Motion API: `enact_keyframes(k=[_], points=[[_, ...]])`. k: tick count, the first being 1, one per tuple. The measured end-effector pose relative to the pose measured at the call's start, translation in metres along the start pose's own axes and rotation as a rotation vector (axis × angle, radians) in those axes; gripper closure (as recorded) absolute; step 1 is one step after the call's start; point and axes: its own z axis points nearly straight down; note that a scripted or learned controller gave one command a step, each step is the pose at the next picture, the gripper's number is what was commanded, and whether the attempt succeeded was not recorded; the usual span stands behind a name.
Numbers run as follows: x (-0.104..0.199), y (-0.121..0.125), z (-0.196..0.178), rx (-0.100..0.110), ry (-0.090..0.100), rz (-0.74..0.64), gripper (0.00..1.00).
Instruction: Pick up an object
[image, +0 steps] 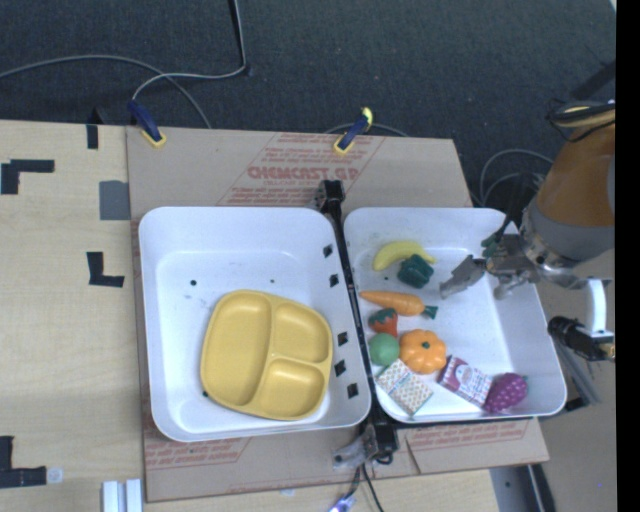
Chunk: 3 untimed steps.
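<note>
The camera view looked down at a slant on a wooden desk (60, 330) covered in part by a brown cardboard sheet (290, 170), which was clipped at its far edge by two blue-and-yellow clamps (352, 132). Two shallow white bins sat side by side on the cardboard, their inner walls touching. The left bin (175, 250) held a yellow divided plate (266, 354) with three compartments, lying flat toward the near side. The right bin (525, 350) held a scatter of small toys: a yellow banana (397, 253) at the far left, a dark green block (414, 270) touching it, an orange carrot (392, 299) just below, a small red-and-green piece (384, 321), a green ball (384, 349), an orange pumpkin (423, 352) beside the ball, a checkered packet (405, 387) at the near wall, a red-and-white packet (464, 381), and a purple bunch of grapes (507, 392) in the near right corner. The grey arm with its orange band (585, 185) reached in from the right, and its hand (478, 277) hung over the bare far right part of the right bin, to the right of the banana and green block and apart from them. Its two fingers (456, 277) were spread, with nothing between them. Dark carpet with thin cables (238, 40) lay beyond the desk.
</note>
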Motion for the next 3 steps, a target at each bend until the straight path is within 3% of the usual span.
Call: enact_keyframes(k=[1,2,3], points=[[0.050,0.060,0.115,-0.007,-0.001,-0.002,0.00],[0.072,0.109,0.116,-0.004,-0.002,-0.001,0.00],[0.072,0.109,0.106,0.000,-0.003,-0.002,1.00]])
